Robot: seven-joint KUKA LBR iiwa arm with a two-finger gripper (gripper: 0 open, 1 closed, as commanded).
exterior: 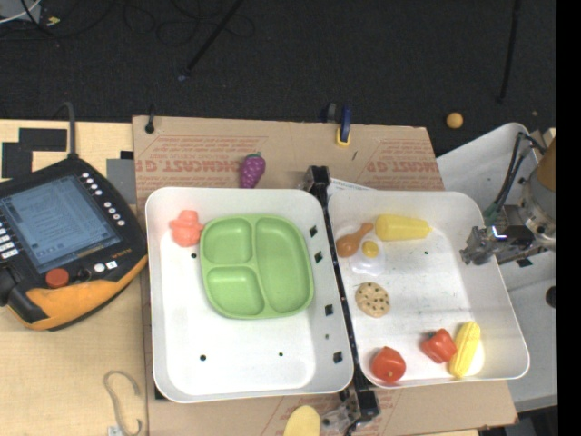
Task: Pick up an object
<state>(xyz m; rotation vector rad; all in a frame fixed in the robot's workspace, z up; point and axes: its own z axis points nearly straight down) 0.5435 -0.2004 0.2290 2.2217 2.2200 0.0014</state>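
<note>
Fingers of the grey two-finger gripper [478, 246] are too blurred to judge; it sits at the right white bin [495, 284]'s right rim, holding nothing visible. Inside lie a yellow plastic corn cob [466, 349], red pepper [438, 345], and round speckled cookie [371, 299]. Brown cardboard [399, 157] behind bears mirrored red lettering, unreadable.

Arm enters at the 3 o'clock edge of the frame. The gripper [474, 246] is a compact assembly of dull grey metal with darker blocky parts and a small bright, bluish-white spot on its upper face. Dark cables [514, 175] loop upward from the assembly toward 1 o'clock. An orange-brown patch sits at the frame edge at about 2 o'clock from the gripper. Finer details, including screws and markings, are too blurred to read.
</note>
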